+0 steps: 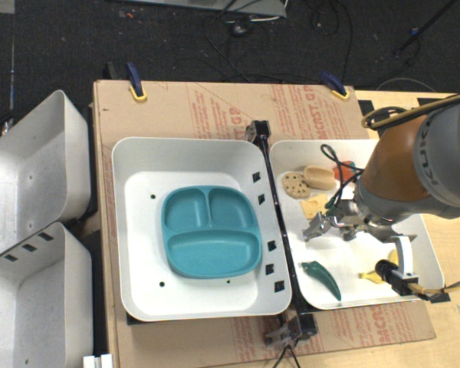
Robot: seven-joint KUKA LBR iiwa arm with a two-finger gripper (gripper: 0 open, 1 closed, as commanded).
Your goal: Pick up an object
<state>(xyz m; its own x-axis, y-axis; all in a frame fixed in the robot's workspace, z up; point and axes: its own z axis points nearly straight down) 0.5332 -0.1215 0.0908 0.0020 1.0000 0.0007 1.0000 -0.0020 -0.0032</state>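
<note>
From the camera view I see the bench [176,106] carrying 2 shallow white bins side by side. The left bin [138,153] holds 1 teal divided plate [211,232], lying flat near the bin's middle.

The arm [414,167] reaches in over the right edge of the bench and hangs above the right bin [433,271]. Its pincer [327,228] sits low over the left half of that bin, about midway between the far and near rims. I cannot tell whether the pincer is open or closed, and I see nothing gripped in it.

The things I could pick are all in the right bin. A yellow slice [312,205] lies just beyond the pincer, towards the far rim, very close to it. Past the slice, near the far-left corner, a round tan cookie [294,183] lies touching or just beside a bread roll [320,177], and a small orange piece [343,172] sits on the roll's right, partly hidden by the arm. A green pepper [323,277] lies near the near rim, apart from the pincer. A small yellow thing [370,277] lies towards the near-right corner; I cannot make out what it is.

Off the bench's left edge, 2 more white tubs [38,159] stand tilted.
</note>
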